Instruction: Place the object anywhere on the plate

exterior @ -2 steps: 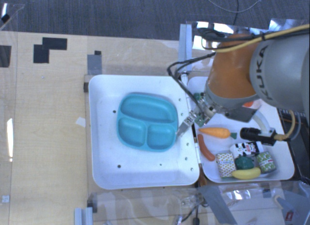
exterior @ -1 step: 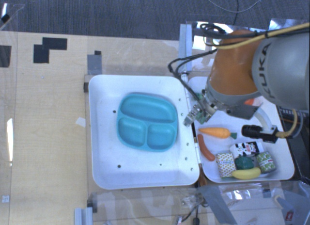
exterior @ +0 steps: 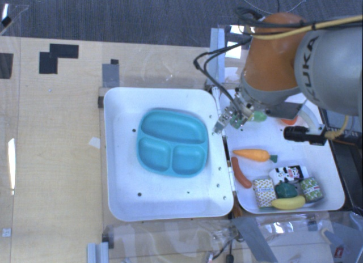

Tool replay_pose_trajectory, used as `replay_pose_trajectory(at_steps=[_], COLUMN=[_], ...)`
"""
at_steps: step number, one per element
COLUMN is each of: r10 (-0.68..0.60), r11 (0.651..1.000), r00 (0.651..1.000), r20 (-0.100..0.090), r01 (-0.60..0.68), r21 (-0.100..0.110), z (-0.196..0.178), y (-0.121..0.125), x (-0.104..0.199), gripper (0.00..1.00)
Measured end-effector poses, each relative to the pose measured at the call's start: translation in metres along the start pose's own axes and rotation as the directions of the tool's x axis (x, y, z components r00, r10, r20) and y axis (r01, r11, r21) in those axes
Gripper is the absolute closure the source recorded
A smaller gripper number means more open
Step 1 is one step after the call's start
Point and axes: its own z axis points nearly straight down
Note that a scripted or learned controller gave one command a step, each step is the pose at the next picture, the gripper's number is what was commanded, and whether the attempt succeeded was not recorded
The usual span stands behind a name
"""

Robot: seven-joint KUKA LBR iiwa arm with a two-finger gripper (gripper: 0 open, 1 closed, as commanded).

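Observation:
A blue plate point(exterior: 172, 142) with three compartments lies in the middle of the left white bin point(exterior: 122, 194), and nothing rests on it. My gripper point(exterior: 228, 119) hangs over the divide between the two bins, just off the plate's upper right corner. A small green object point(exterior: 259, 116) shows right beside the gripper, partly hidden by the wrist; I cannot tell whether it is held. Toy foods lie in the right bin point(exterior: 334, 191): an orange carrot point(exterior: 252, 155), a red sausage point(exterior: 240, 172) and a yellow banana point(exterior: 288, 203).
The right bin's front corner is crowded with a black-and-white carton point(exterior: 288, 173), a tan box point(exterior: 264, 192), a dark green item point(exterior: 286, 190) and a green patterned box point(exterior: 311, 188). The arm's orange band point(exterior: 272, 52) looms over the bin's back. Cables trail behind it.

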Motion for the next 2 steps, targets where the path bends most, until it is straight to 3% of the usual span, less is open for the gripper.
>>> replay_pose_trajectory(at_steps=[1,2], r10=[0.000,0.327], r11=[1.000,0.945], r00=[1.000,0.945], r20=[0.000,0.000], r01=[0.000,-0.327], r21=[0.000,0.001], z=[0.000,-0.003], y=[0.000,-0.066], x=[0.000,0.019], gripper=[0.00,0.00])
